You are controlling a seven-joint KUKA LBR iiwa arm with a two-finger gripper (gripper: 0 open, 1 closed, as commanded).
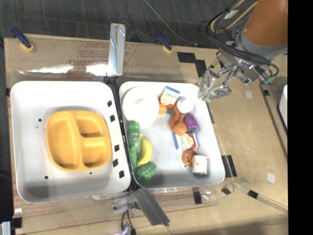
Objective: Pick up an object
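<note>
Fingers (pixel 209 89) of the gripper (pixel 213 85) are seen at the upper right of the frame, just over the top right corner of the right bin (pixel 166 177); they appear spread, with nothing between them. Above them, the grey arm (pixel 254 40) and its orange band (pixel 268 6) are seen at the top right corner, with cables looped beside it.

Inside the right bin, toy foods are scattered. Nearest the fingers, a small white round piece (pixel 185 105) lies beside a blue-and-white carton (pixel 169 96). A white plate (pixel 141 103) is set in the bin's upper left part. At mid-bin, an orange piece (pixel 179 128) touches a purple grape bunch (pixel 190 122), and below these a second carton (pixel 185 141) lies flat. Lower right, a brown piece (pixel 188 157) rests against a white can (pixel 199 165). Along the left wall, a green vegetable (pixel 133 136), a banana (pixel 145 152) and a green leafy piece (pixel 146 171) are lined up.

The left bin (pixel 24 131) holds a yellow divided tray (pixel 78 139). Both bins are set on the desk (pixel 244 146), with a strip of silver tape (pixel 116 50) above the gap between them.
</note>
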